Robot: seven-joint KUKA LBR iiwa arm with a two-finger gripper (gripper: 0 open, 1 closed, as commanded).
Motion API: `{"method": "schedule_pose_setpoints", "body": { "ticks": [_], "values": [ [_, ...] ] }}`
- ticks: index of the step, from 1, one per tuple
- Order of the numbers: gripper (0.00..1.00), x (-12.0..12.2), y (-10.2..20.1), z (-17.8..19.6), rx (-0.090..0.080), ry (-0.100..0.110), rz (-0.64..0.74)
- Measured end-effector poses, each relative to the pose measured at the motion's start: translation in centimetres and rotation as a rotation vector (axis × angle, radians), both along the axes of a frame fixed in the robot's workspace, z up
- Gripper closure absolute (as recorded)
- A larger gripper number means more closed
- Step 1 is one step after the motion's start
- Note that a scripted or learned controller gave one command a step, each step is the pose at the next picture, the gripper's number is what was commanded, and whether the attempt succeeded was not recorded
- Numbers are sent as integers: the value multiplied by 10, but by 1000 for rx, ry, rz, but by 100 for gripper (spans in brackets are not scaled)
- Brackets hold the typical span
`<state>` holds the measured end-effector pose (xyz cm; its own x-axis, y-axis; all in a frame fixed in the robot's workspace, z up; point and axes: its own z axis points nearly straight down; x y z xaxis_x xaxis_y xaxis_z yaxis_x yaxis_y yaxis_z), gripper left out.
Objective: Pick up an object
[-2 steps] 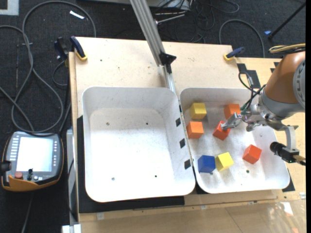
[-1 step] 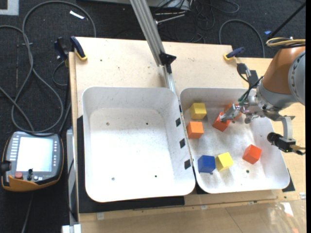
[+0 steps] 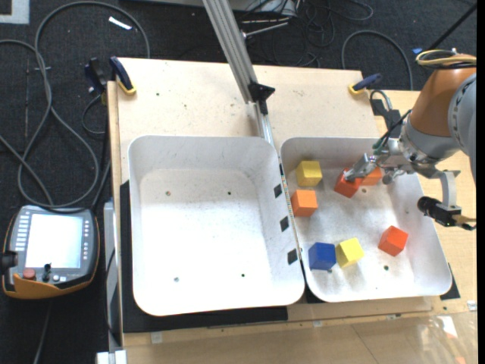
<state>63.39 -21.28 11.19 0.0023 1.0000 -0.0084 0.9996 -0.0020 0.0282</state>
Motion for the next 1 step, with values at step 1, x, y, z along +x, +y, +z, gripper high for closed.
{"method": "schedule_pose_setpoints", "body": {
  "ticks": [1],
  "values": [
    [0, 36, 28, 144, 5, 17, 8]
  ]
}}
